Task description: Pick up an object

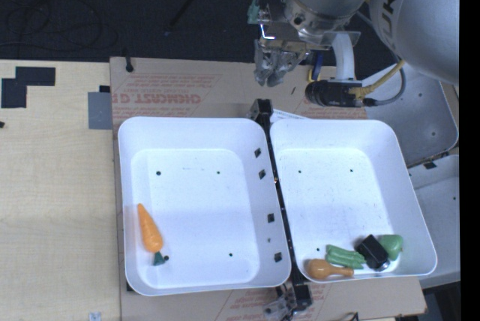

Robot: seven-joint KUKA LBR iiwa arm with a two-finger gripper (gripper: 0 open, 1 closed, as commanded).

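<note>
An orange toy carrot (149, 229) with a green top lies near the front left corner of the left bin (191, 136). In the front right corner of the right bin (337, 133) sit a green pod-shaped toy (344, 256), a black block (372, 251), a green piece (391, 243) and an orange pear-shaped toy (326, 269), all close together. My gripper (270, 74) hangs high above the back edge of the bins, near the divider, far from every object. Nothing shows between its fingertips.
A black divider strip (271, 192) with clips runs between the two bins. Brown cardboard (180, 87) lies under and behind the bins. A light wooden bench top (52, 192) extends to the left. Cables and a black fitting (334, 93) sit behind the right bin.
</note>
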